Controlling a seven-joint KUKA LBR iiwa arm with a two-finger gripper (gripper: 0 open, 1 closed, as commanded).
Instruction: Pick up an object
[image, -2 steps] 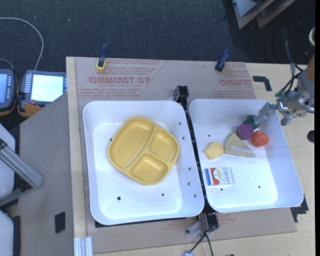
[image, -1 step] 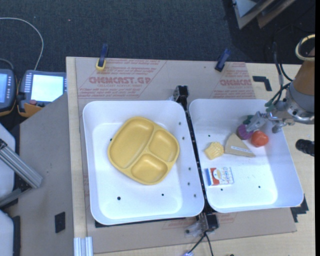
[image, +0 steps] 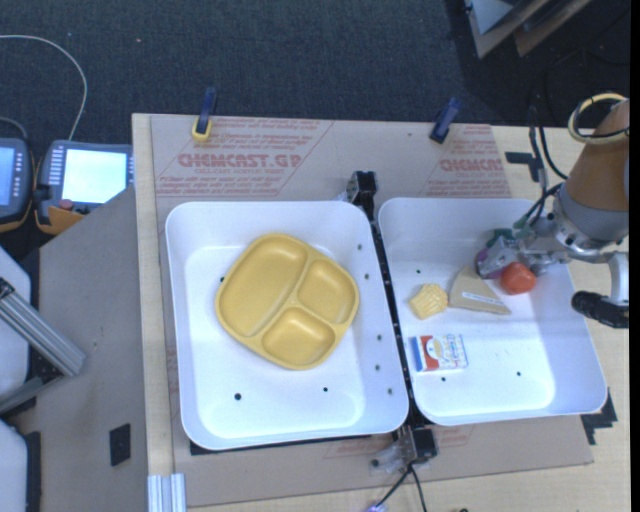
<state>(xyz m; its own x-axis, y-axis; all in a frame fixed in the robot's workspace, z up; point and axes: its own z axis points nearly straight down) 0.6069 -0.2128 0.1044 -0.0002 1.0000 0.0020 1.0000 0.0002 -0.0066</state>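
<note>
In the right bin (image: 560, 395) my gripper (image: 497, 256) reaches in from the right, low over the bin's upper middle. A red round object (image: 518, 278) lies right beside and just below its tip. Whether the two touch is unclear. A pale cheese-like wedge (image: 476, 295) lies just below-left of the gripper. A small ridged yellow piece (image: 428, 300) rests further left, near the bin's left wall. A white carton with red and blue print (image: 439, 353) lies flat below these.
The left bin (image: 190, 300) holds a yellow three-part plate (image: 287, 300). A black clip (image: 362, 186) and the divider sit between the bins. Blue clamps (image: 445, 119) hold the board's far edge. The arm's orange band (image: 600, 170) rises at the right.
</note>
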